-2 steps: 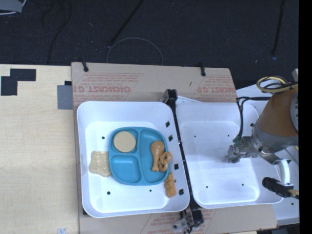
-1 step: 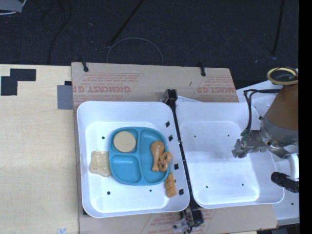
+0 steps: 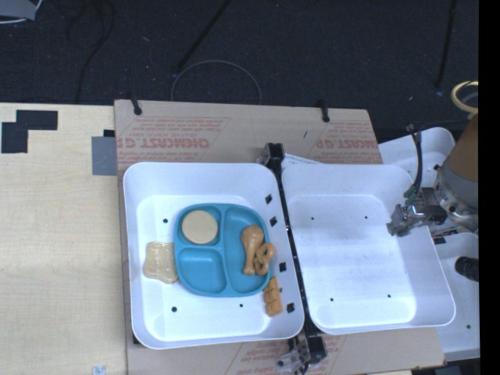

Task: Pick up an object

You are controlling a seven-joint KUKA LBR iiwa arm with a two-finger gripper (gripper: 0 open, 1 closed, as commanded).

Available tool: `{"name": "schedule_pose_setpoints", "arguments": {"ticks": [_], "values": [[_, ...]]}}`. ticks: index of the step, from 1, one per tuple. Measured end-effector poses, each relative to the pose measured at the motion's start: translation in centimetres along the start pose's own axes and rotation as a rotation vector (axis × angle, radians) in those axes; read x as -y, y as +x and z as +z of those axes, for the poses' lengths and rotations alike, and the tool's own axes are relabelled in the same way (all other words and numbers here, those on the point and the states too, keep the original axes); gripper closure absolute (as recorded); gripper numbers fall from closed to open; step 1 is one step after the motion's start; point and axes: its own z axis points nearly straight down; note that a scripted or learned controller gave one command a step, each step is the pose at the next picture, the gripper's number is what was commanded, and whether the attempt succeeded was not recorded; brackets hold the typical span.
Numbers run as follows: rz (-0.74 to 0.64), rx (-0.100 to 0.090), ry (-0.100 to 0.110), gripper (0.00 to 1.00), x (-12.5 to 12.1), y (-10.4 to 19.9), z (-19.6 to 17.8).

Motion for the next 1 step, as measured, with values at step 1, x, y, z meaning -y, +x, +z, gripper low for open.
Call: {"name": "schedule_pose_setpoints", "arguments": {"ticks": [1], "values": [[0.0,-0.001,0.003,1.0,-0.02,-0.08,-1.37]]}}
